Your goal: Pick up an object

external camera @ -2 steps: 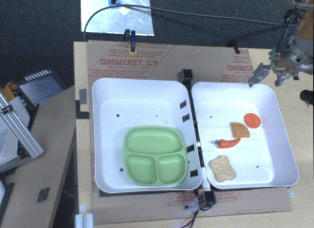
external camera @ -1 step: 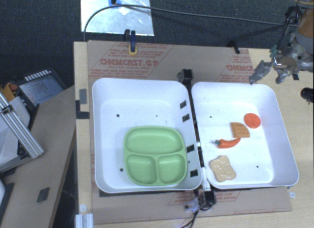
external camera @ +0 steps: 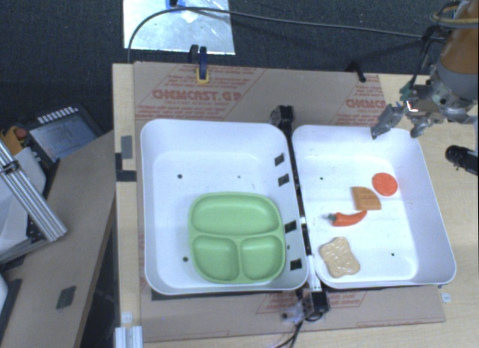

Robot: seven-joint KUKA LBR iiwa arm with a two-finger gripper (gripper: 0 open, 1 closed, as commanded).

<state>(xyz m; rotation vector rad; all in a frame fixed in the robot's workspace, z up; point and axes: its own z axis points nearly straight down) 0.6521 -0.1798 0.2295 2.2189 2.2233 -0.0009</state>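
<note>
Gripper [external camera: 397, 120] up over the far rim of the right bin [external camera: 434, 219], fingers spread wide, nothing between them

Camera view, looking down at a slant: grey arm [external camera: 455, 69] in from the right, wrist hanging above the back right corner, two fingers splayed apart over the bin's far edge and well clear of the food. Down on the right bin's floor, four pieces in a loose cluster: orange-red round slice [external camera: 385, 183] nearest the gripper, tan wedge [external camera: 366, 198] just beside it, red chili pepper [external camera: 348, 218] curling right under the wedge, pale cracker-like piece [external camera: 339, 257] nearest the front wall. Over in the left bin [external camera: 161, 189], green divided plate [external camera: 236, 236] flat toward the front, three compartments up. Both bins side by side on the brown board [external camera: 247, 88], black clips along the seam between them
</note>
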